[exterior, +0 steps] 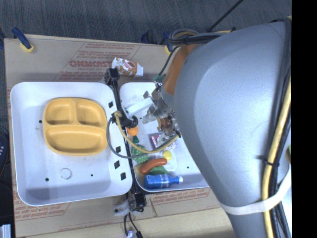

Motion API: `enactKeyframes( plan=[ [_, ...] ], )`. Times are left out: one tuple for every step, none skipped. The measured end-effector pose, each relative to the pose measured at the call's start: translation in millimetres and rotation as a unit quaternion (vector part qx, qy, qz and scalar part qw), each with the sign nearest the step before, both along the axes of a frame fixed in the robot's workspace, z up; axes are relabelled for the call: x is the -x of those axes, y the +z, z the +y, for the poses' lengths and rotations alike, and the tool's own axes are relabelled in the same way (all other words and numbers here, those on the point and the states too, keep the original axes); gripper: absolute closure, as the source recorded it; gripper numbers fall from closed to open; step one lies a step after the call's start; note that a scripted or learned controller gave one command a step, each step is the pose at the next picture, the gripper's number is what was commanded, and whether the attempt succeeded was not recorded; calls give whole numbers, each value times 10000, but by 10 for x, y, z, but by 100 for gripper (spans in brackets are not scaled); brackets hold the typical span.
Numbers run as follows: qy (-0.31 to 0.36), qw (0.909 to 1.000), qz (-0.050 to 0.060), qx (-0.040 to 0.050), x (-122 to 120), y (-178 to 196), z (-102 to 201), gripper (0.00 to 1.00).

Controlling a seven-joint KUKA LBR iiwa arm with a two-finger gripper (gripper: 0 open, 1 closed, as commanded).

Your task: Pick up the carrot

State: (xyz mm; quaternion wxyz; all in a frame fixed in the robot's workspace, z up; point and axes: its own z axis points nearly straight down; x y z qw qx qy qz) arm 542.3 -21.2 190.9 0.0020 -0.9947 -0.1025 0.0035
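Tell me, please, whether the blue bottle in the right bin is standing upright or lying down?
Lying down: the blue bottle rests on its side along the right bin's near edge, white cap pointing right.

A divided tray (pixel 75 125) lies in the left bin (pixel 29 182) (bottle (pixel 162 181) in the right bin (pixel 130 90)).

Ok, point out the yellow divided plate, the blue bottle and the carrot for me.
yellow divided plate (pixel 75 125), camera view, on the ridge between its compartments.
blue bottle (pixel 159 181), camera view, on the middle of its body.
carrot (pixel 132 131), camera view, on the small orange piece by the bin wall.
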Motion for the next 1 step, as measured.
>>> enactKeyframes(
  plan=[
    [102,9999,-12,-1,-103,1,325,0]
  ],
)
